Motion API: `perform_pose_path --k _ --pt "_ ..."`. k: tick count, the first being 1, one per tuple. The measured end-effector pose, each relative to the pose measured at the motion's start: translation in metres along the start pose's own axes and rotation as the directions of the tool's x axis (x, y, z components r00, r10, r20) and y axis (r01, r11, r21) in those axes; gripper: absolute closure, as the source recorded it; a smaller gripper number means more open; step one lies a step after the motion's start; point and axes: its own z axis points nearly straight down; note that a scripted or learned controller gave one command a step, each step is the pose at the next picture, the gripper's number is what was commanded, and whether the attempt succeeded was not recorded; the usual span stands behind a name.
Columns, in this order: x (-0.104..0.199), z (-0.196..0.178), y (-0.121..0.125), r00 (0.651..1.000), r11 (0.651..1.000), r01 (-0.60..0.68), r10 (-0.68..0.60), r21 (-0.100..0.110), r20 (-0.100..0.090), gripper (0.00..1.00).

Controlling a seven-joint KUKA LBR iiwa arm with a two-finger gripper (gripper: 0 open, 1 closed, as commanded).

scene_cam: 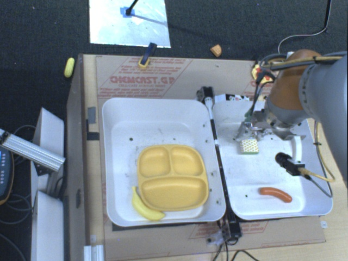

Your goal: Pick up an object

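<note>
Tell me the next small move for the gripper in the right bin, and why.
Probably a short descent onto the pale checkered block. The gripper hangs right at its far edge in the right bin, with nothing seen between its fingers; the sausage lies farther off.

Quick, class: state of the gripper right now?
Gripper: cannot be told; it sits low in the right bin, right above the small pale sponge block.

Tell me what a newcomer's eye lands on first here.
The big yellow divided tray in the left bin, with a banana tucked against its near-left corner. Next, the grey and orange arm reaching in from the right, its pincer low over a small pale checkered block in the right bin, where a sausage also lies.
</note>
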Motion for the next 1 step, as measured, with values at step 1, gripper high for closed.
perform_pose_path --k 1 --pt "0.0867 -0.0899 -0.0525 1.000 1.000 0.002 -0.002 0.002 -0.002 1.00"
